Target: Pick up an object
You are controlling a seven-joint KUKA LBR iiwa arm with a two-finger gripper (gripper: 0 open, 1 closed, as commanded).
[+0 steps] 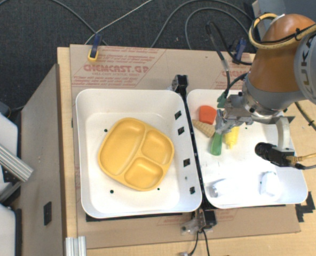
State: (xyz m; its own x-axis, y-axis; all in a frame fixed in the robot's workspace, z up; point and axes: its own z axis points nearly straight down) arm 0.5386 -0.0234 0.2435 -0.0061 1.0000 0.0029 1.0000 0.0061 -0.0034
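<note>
Okay, here I am over the right bin point(291, 195), in its far-left part, with my gripper point(228, 125) low above a little huddle of pieces. Right beneath me sits a green piece point(216, 145), and a yellow piece point(232, 138) is just beside it. They look to be touching, though from this slant I can't be sure. Whether my jaws are spread or pressed together, I cannot tell, because my own wrist hides them. I can't see anything pinched, so I won't claim a catch.

Close by, toward the divider, an orange-red block point(207, 113) sits next to a tan cone point(203, 128). Two white pieces point(269, 183) lie well apart from me near the bin's front edge. The left bin point(88, 143) holds a yellow divided plate point(135, 153), and that's not my business right now.

I'd judge the step in hand to be the grab itself, with green or yellow as the likeliest prize. Doing it well means picking one of them, not both. I'd centre on a single piece so the jaws straddle its narrow side and the neighbour stays outside the gap. The green one lies long and slim, so I'd close across its width, not along it. I'd go down straight, stop short of the bin floor, and squeeze before lifting. The risk is a wedge: one jaw lands between the two pieces and both skid away, or the cone gets nudged. A straight lift would tell me quickly whether the grab worked.
</note>
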